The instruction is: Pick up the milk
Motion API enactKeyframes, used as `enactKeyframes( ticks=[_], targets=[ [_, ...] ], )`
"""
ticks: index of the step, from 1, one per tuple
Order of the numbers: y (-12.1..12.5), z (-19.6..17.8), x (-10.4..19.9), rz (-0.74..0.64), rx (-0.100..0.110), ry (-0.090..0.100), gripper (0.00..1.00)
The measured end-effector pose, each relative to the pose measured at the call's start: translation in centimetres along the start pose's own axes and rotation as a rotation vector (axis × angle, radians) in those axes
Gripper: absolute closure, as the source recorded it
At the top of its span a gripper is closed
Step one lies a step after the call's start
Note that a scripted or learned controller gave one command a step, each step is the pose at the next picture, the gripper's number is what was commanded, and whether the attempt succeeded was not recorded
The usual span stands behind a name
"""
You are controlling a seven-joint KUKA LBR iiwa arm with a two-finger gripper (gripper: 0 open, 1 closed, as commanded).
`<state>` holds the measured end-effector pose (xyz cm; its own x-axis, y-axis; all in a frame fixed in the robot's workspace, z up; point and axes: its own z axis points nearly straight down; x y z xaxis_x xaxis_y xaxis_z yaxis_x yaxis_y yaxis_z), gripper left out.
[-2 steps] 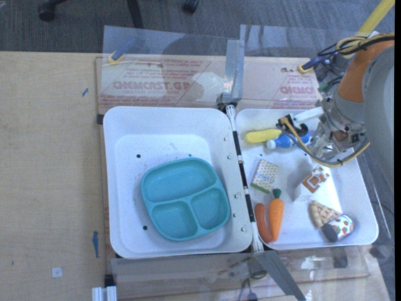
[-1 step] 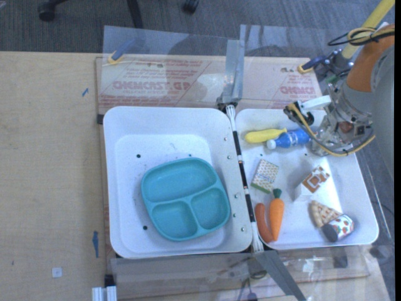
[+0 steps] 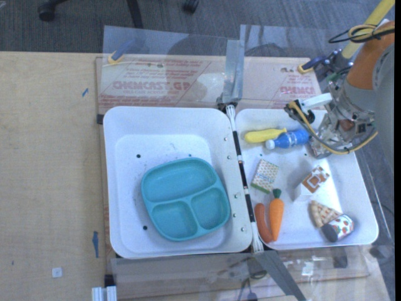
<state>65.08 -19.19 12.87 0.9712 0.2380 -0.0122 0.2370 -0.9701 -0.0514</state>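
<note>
Bench (image 3: pixel 44 168): two white bins are carried side by side.
Left bin (image 3: pixel 119 137): a teal divided plate (image 3: pixel 185 198) is held.
Right bin (image 3: pixel 363 218): crowded with toy food.
Claw (image 3: pixel 331 130): at the far right; its state cannot be told.
Milk (image 3: pixel 265 175): a small checkered carton, judged the target, near the divider, well apart from the claw.
Risk: the blue bottle (image 3: pixel 289 139), banana (image 3: pixel 264 135) or carrot (image 3: pixel 276 213) may be caught instead, since they are closely packed.
</note>
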Motion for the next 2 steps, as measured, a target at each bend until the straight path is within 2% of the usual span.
enactKeyframes(
  ticks=[1, 2],
  targets=[
    [0.14, 2.68, 1.07, 0.01, -0.009, 0.01, 1.0],
    [-0.18, 1.89, 1.23, 0.003, -0.006, 0.007, 1.0]
  ],
)
